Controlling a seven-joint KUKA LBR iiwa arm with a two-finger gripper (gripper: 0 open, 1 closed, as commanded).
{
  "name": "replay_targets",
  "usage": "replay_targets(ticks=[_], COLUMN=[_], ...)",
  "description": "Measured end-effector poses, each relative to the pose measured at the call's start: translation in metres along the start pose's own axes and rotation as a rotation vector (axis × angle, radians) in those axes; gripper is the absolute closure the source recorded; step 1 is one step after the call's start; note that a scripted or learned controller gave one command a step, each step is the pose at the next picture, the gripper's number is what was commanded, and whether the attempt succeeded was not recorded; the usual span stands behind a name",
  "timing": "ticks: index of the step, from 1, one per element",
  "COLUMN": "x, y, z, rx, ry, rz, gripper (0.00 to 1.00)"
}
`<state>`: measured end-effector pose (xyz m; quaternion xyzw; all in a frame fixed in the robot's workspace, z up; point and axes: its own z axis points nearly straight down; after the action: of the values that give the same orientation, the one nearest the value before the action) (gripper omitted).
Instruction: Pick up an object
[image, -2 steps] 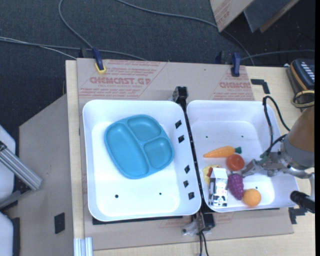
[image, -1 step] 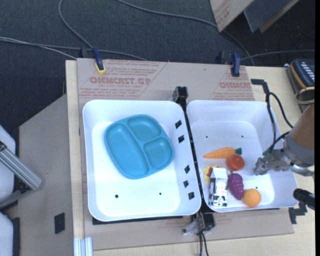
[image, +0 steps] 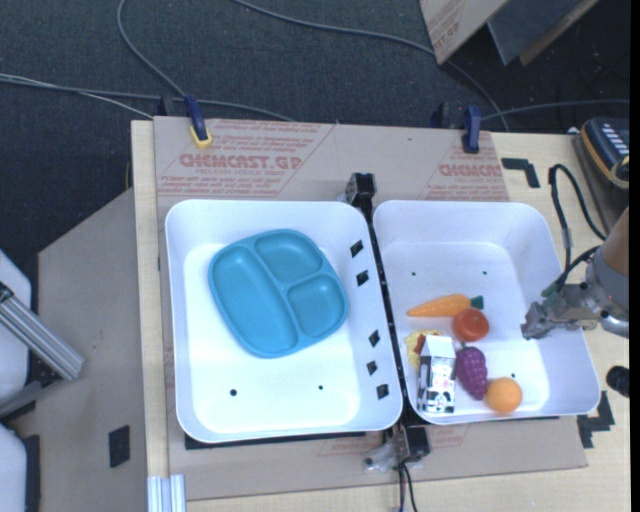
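The right bin (image: 500, 222) holds a carrot (image: 440, 306), a red tomato (image: 471, 324), a purple grape bunch (image: 471, 369), an orange (image: 503, 394) and a white carton with dark print (image: 437, 372) lying over something yellow. All of them sit in the bin's front half. My gripper (image: 541, 322) hangs over the bin's right side, to the right of the tomato and apart from it. Nothing shows between its fingers.
A blue divided plate (image: 278, 290) lies in the left bin (image: 200, 380). A black divider with clips (image: 368, 290) runs between the bins. Clamps (image: 198, 128) hold the cardboard at the back. Cables trail at the right.
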<state>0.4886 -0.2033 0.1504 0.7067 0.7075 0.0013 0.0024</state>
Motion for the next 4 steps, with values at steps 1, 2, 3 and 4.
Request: replay_targets(ticks=[1,2,3,4], x=[0.002,0.001,0.049,0.102], y=[0.003,0.005,0.026,0.036], z=[-0.064,-0.098,-0.092,-0.079], rx=[-0.002,0.0,0.003,0.008], ry=[-0.001,0.0,0.003,0.005], rz=[-0.001,-0.001,-0.006,-0.005], gripper=[1.0,1.0,1.0,1.0])
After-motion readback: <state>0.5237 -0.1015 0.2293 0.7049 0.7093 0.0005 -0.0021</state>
